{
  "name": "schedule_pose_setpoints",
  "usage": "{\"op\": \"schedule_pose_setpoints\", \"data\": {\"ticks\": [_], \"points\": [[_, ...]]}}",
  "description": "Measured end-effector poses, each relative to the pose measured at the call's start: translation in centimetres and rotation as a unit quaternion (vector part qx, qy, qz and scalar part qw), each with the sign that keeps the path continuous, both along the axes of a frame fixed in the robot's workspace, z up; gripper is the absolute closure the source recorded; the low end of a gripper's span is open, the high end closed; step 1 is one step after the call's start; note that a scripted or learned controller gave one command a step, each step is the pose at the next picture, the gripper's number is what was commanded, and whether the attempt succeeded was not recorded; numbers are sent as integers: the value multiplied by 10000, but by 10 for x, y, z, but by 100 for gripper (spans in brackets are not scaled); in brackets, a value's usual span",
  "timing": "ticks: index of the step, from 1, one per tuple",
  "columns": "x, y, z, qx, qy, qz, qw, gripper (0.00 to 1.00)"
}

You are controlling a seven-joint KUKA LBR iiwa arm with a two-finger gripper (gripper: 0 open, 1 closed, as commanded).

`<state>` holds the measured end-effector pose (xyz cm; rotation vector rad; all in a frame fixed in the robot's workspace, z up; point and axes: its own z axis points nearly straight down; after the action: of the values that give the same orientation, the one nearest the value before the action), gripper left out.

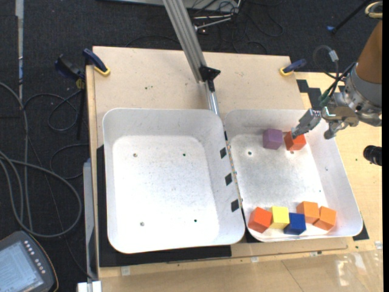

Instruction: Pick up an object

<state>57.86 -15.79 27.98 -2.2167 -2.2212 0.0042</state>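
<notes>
The right bin (340,181) holds several small blocks. A purple cube (273,139) and a red-orange cube (295,142) sit side by side near its back. My gripper (316,129) hangs over the bin's back right rim, open, its fingers spread apart. The left finger (303,126) slants down to just above the red-orange cube; nothing sits between the fingers. Along the front wall lie an orange cube (261,218), a yellow cube (280,215), a blue cube (296,223) and two more orange cubes (310,211) (327,218).
The left bin (121,139) stands beside the right one, their rims meeting at the middle. A slanted metal pole (185,32) crosses the back of the bench. Clamps (97,62) (293,67) sit at the board's back corners.
</notes>
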Motion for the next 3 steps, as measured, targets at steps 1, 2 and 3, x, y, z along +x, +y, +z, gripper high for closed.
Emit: {"op": "schedule_pose_setpoints", "data": {"ticks": [1,2,3], "points": [[1,0,3,-5,-23,-1,10000,0],[-1,8,-45,-1,-1,-12,10000,0],[-4,11,-109,3,14,-13,10000,0]]}}
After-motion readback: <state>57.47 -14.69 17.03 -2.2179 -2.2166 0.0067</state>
